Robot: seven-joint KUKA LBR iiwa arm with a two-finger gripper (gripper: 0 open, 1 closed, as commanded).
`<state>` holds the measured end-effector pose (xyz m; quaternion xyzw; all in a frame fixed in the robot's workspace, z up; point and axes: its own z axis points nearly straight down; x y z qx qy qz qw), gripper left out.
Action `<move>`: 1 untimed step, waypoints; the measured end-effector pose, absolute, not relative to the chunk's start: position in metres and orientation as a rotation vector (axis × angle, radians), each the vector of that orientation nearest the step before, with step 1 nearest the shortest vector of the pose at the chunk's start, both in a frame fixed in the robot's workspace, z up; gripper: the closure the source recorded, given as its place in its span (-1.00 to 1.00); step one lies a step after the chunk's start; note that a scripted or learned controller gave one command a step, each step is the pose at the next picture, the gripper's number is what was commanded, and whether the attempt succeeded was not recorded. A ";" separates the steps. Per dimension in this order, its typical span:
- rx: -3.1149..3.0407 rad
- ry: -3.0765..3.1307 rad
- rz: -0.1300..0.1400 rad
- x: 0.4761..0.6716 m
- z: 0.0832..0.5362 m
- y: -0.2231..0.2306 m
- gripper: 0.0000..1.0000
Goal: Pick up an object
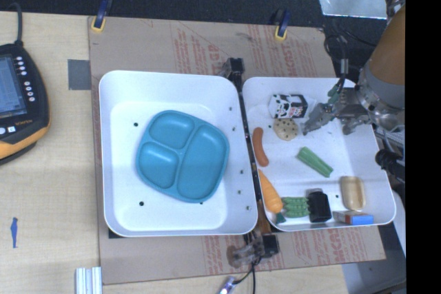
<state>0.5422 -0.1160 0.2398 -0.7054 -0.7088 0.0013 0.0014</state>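
The right bin (358, 148) holds several small objects: a black-and-white toy (288, 105), a round cookie (285, 129), a sausage (260, 147), a green stick (315, 162), a carrot (270, 193), a green bumpy piece (295, 206), a black block (318, 205), a tan piece (352, 191) and a small blue piece (357, 219). My gripper (334, 122) hangs over the bin's upper right part, to the right of the toy and cookie. It is open, with nothing between its fingers.
The left bin (117, 203) holds a blue divided plate (182, 156). A teach pendant (17, 96) lies at the bench's left edge. Clamps (236, 69) join the bins at the top and bottom of their shared wall.
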 end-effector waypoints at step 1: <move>-2.213 -2.226 0.008 0.603 0.128 -0.140 -1.00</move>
